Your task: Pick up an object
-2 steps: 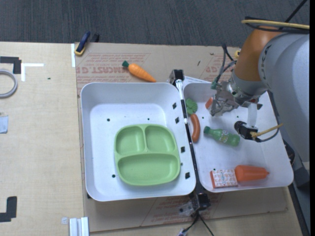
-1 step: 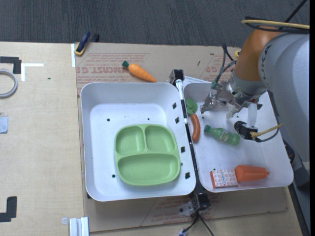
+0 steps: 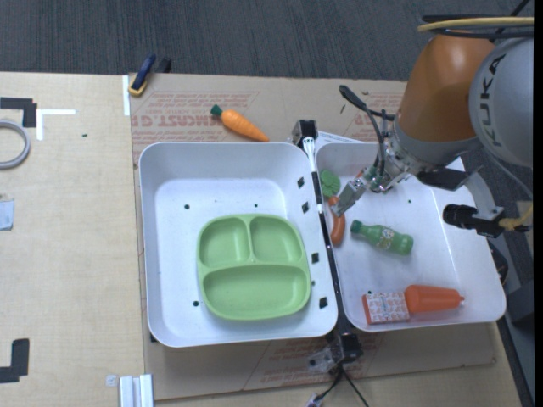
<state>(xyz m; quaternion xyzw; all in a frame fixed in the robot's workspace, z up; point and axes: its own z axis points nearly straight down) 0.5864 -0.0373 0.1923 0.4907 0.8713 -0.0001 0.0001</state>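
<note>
Green ribbed bottle (image 3: pixel 383 236) lies near the end effector (image 3: pixel 348 197), grip state unclear.

Toy carrot (image 3: pixel 240 124) and blue clip (image 3: pixel 142 74) on cardboard outside the bins.

The counter (image 3: pixel 68 270) carries cardboard (image 3: pixel 195 108), two white bins (image 3: pixel 161 253) side by side, and a toy carrot (image 3: pixel 240 124).
</note>
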